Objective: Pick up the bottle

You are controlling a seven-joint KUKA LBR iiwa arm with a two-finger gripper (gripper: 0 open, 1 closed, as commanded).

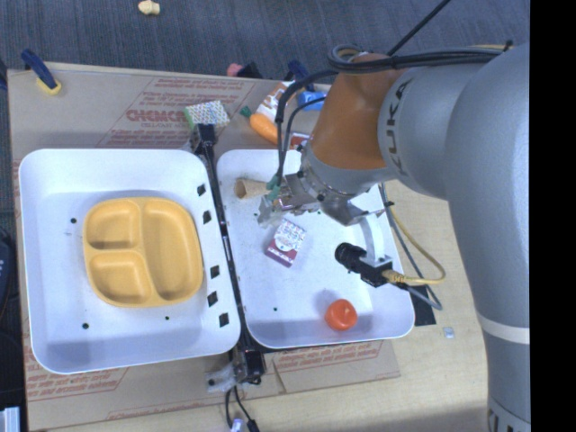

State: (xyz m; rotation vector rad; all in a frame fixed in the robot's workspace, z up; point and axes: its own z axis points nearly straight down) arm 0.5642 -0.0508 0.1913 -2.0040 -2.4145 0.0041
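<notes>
Gripper [274,201], grip state unclear, hangs apparently just above bottle [286,241] in right bin [270,327].

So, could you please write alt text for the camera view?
A grey arm with an orange band reaches over the right white bin, which holds a small packet, an orange ball and a cone. The left bin holds a yellow divided plate.

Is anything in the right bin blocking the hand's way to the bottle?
Nothing visible does. The hand is close beside the small red-and-white labelled bottle. The brown cone lies off to one side, and the orange round object lies beyond the bottle.
</notes>
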